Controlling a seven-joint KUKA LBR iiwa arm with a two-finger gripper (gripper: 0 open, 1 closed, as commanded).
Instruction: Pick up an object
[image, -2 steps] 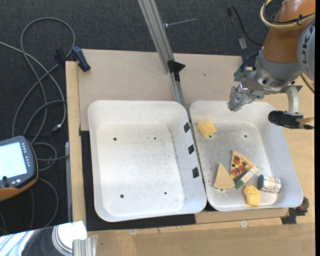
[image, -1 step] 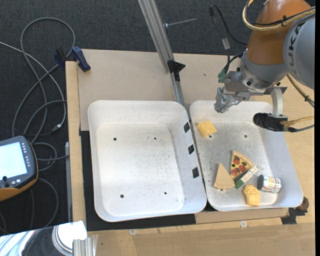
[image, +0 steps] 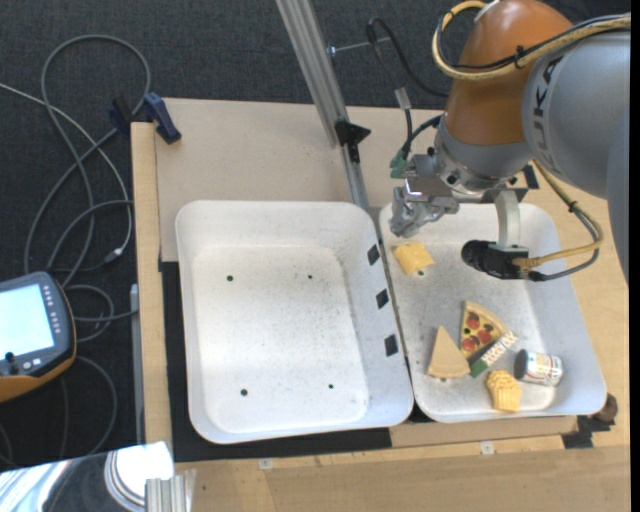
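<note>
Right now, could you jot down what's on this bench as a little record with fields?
arm: grey with an orange band, reaching in from the right
tool: above the right bin's far left corner, just above the yellow piece
left bin: white, speckled
right bin: yellow piece, pizza slice, tan wedge, small can, yellow fries toy

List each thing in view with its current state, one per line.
hand: raised over the right bin, nothing visibly held
yellow piece: lying below the hand
pizza slice: flat
tan wedge: flat
small can: on its side
fries toy: lying near the rim
left bin: on bench
</note>
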